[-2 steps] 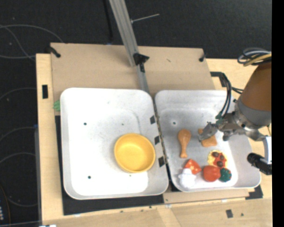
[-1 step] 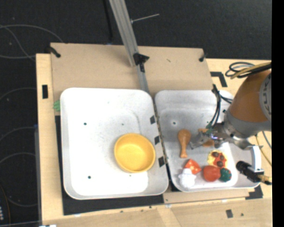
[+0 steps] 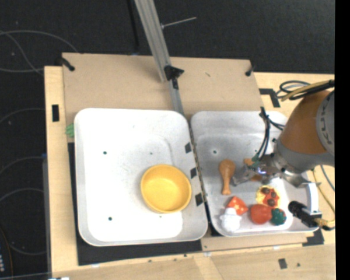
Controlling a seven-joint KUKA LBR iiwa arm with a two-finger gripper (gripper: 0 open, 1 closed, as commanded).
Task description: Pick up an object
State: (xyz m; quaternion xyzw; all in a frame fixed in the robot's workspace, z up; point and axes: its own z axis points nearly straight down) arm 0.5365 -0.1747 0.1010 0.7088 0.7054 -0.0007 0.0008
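The right bin (image 3: 224,127) holds several small toys along its near side. A brown drumstick-shaped toy (image 3: 226,174) stands in the middle. Near it lie an orange piece (image 3: 237,204), a white piece (image 3: 230,220), a red round toy (image 3: 259,213), a green piece (image 3: 278,217) and a yellow piece with dark spots (image 3: 268,195). My gripper (image 3: 252,172) hangs low in this bin, just right of the drumstick and above the yellow piece. I see nothing held in it. The arm's orange band (image 3: 303,124) is at the right edge.
A yellow bowl (image 3: 166,188) sits in the left bin (image 3: 122,139), near its right wall. A slanted metal pole (image 3: 154,34) rises from behind the bins' divide. Cables trail on the dark floor to the left.
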